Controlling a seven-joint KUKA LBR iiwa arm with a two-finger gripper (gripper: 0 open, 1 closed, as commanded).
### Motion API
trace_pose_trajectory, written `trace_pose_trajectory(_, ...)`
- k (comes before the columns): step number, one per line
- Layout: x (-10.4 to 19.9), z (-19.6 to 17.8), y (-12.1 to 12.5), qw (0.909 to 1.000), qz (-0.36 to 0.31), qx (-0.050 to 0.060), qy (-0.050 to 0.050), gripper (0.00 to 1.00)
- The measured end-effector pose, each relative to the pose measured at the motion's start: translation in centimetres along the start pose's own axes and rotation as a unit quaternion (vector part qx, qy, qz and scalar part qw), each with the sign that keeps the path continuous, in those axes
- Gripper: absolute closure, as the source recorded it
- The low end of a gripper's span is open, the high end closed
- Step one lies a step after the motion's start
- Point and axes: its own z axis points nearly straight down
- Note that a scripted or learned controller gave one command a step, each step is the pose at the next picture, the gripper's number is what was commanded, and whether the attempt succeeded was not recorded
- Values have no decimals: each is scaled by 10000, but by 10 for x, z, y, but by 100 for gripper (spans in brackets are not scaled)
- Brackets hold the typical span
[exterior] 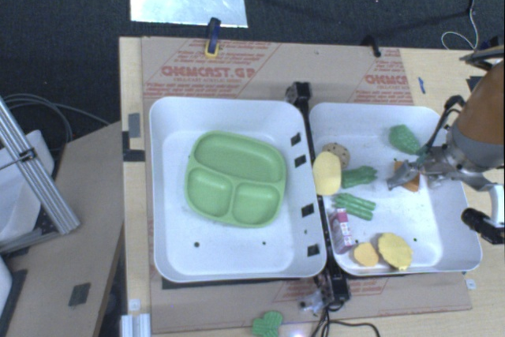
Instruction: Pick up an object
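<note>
My gripper (404, 172) reaches in from the right and hangs low over the middle of the right bin (450, 245). A small orange-brown piece (411, 185) lies right beneath its tip, touching or nearly touching it. A dark green leafy toy (405, 139) lies just behind the gripper. To its left are a green bean-like piece (359, 175) and a second green piece (355, 206). A yellow lemon (327, 172) and a brown cookie (337, 150) rest against the bin's left wall.
The left bin (177, 249) holds a green divided plate (235, 177). At the right bin's front lie a pink packet (341, 230), an orange disc (365, 253) and a yellow piece (394, 250). A black divider (309, 170) separates the bins.
</note>
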Motion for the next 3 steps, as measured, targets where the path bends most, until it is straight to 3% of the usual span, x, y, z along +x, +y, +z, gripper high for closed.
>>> trace_pose_trajectory(1,-2,29,20,10000,-12,-65,-25,0)
trace_pose_trajectory(2,-2,16,21,10000,-12,-86,-31,100)
trace_pose_trajectory(3,-2,17,21,10000,-13,-84,-30,0)
